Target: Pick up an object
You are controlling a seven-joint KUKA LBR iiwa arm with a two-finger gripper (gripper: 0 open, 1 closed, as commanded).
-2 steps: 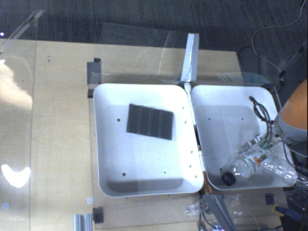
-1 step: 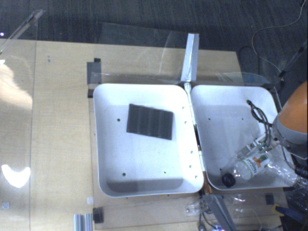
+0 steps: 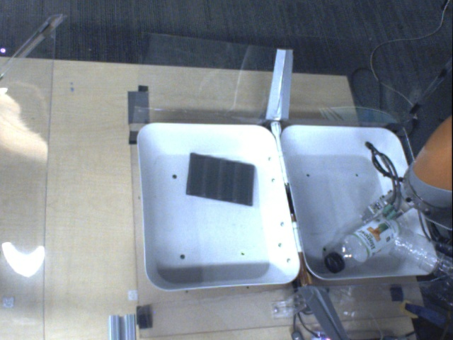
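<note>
On the wooden bench, two shallow white bins sit side by side, touching along a shared edge. A clear sheet lies over the bench at nine o'clock, catching bright glare. Small dark clamps grip the bench just beside the left bin's far-left corner, and another sits near its near-left corner.

The left bin holds one thing: a flat dark ribbed pad, lying a little askew toward the bin's twelve o'clock side, well apart from every wall. The rest of its floor shows small dark screw holes.

A metal strut runs away from the point where the two bins meet, toward twelve o'clock, with clear plastic panels standing on either side of it.

The right bin holds a clear plastic bottle on its side near the bin's five o'clock corner. Its black cap points to seven o'clock, close to the near wall, and its label is pale with green and orange marks. The far end of the bottle reaches toward three o'clock.

The arm's orange band comes in at three o'clock, with black cables looping over the bin just beside it. The gripper hangs right above the bottle's upper end; whether it touches, I cannot tell, nor how wide it stands.
</note>
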